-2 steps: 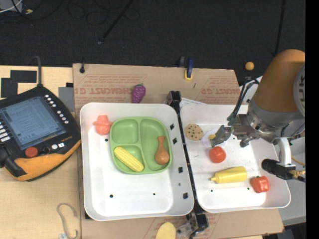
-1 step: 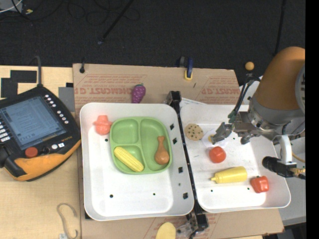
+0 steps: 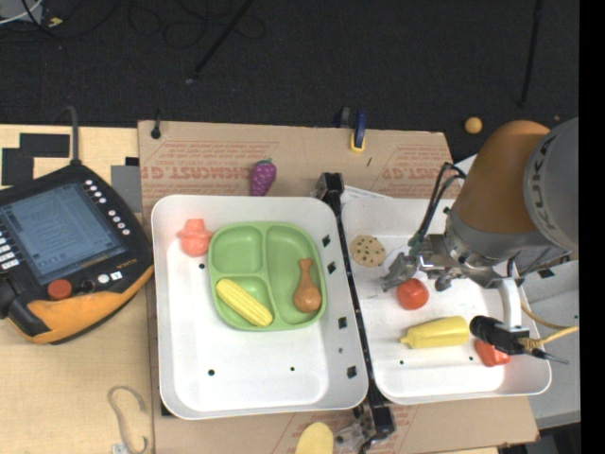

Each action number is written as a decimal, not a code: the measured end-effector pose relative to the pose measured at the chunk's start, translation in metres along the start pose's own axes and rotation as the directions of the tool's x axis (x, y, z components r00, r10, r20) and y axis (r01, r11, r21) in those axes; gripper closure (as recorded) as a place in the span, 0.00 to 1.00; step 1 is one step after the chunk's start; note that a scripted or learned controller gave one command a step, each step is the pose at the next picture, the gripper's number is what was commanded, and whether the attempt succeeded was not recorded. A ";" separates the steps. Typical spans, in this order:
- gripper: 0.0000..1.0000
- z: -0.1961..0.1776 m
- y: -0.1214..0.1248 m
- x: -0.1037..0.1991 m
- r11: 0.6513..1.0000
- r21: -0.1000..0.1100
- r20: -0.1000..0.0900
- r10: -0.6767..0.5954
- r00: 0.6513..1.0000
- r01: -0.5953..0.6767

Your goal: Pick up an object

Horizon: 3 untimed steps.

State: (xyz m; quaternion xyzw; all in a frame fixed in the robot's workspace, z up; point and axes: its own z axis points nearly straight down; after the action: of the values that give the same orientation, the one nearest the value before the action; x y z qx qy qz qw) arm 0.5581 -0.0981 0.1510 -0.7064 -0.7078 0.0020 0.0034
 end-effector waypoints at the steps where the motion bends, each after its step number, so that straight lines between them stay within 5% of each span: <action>1: 0.00 0.044 0.002 0.005 1.000 -0.001 0.000 0.003 1.000 -0.003; 2: 0.00 0.065 0.002 0.007 1.000 -0.003 0.001 0.004 1.000 -0.004; 3: 1.00 0.054 0.002 0.005 1.000 -0.003 0.000 0.011 1.000 -0.011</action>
State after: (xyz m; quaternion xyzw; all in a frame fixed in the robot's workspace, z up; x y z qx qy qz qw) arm 0.5593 -0.0934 0.0975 -0.7104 -0.7038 0.0009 0.0023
